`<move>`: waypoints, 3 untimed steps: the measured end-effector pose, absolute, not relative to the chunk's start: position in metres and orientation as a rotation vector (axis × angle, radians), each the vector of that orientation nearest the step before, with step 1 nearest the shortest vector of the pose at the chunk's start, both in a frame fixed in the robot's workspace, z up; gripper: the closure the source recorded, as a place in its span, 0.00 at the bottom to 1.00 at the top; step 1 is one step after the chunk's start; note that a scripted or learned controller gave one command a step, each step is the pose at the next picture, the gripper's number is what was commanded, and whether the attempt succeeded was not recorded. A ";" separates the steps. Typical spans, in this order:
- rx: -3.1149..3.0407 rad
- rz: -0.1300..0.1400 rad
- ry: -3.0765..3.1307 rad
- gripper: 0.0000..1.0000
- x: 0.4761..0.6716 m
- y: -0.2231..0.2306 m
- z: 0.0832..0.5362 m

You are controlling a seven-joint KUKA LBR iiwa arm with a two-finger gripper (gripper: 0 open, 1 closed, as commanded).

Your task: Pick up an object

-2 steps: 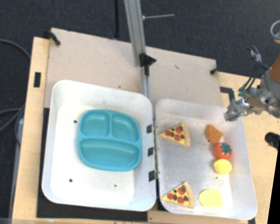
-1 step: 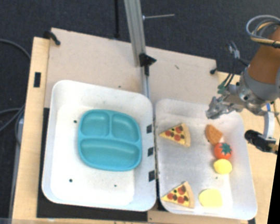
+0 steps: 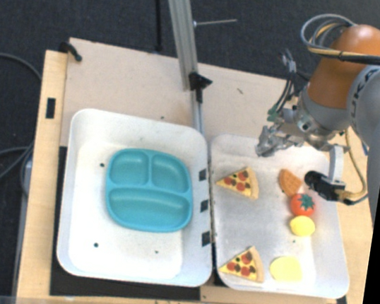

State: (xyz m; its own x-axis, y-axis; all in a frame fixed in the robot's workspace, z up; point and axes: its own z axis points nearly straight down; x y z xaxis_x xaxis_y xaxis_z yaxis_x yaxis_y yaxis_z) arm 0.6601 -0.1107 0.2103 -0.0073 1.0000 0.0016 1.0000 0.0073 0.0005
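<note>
The gripper (image 3: 268, 146) hangs over the right bin (image 3: 266, 213) at its twelve o'clock edge; whether it is spread or pinching, I cannot tell. A pizza slice (image 3: 239, 182) lies just beside it at seven o'clock, a tomato (image 3: 303, 204) at four o'clock.

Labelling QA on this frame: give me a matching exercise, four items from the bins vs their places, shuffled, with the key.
Things:
1. blue divided plate
2. tomato
3. upper pizza slice
4. yellow disc

Places:
A. right bin, near front edge, beside the lower pizza slice
B. middle of left bin
C. right bin, near the divider between the bins
D. right bin, just above the yellow ball

Pairs: 1-B, 2-D, 3-C, 4-A
</note>
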 end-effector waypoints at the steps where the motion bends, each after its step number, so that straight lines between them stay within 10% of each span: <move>1: -2.212 -0.004 -2.229 1.00 0.649 -0.053 0.221; 3: -2.212 -0.001 -2.229 1.00 0.646 0.056 0.228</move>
